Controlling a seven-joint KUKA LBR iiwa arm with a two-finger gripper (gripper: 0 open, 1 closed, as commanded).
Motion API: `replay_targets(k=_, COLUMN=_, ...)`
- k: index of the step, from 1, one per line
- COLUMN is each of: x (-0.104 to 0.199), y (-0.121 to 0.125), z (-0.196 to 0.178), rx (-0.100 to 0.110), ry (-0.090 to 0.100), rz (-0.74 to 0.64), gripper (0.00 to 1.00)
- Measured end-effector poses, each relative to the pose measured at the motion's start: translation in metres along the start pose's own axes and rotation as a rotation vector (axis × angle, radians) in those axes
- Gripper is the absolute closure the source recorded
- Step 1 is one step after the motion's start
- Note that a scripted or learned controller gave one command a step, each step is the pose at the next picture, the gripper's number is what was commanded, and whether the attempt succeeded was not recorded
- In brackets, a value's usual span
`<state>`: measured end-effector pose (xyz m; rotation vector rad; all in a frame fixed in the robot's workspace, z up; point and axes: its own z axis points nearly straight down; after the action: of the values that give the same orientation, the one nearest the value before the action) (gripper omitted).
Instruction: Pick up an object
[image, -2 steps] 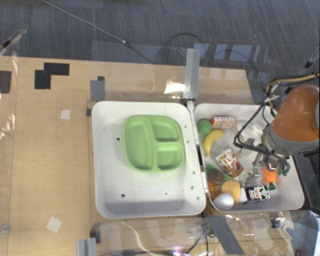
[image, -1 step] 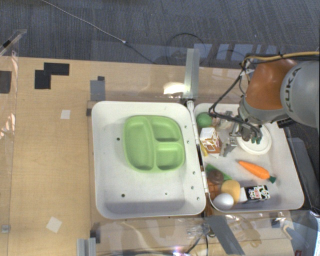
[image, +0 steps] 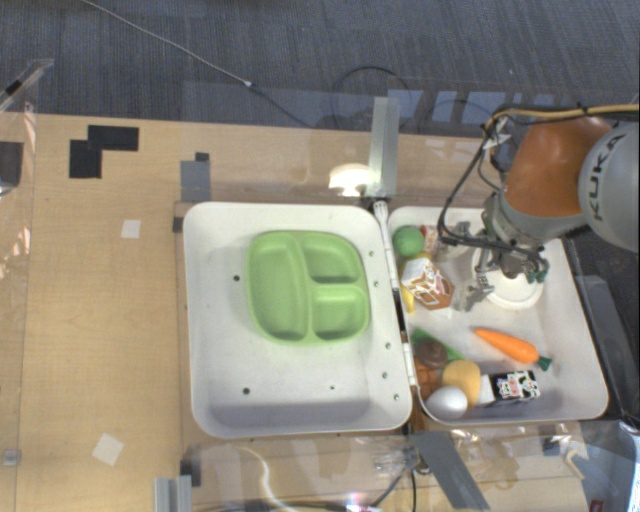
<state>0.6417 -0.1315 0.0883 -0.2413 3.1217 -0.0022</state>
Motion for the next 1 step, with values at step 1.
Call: replay_targets(k=1, x=0.0411, y=-0.0393, z=-0.0006, rx=0.000, ry=0.000, rz=0.133, gripper=0.00)
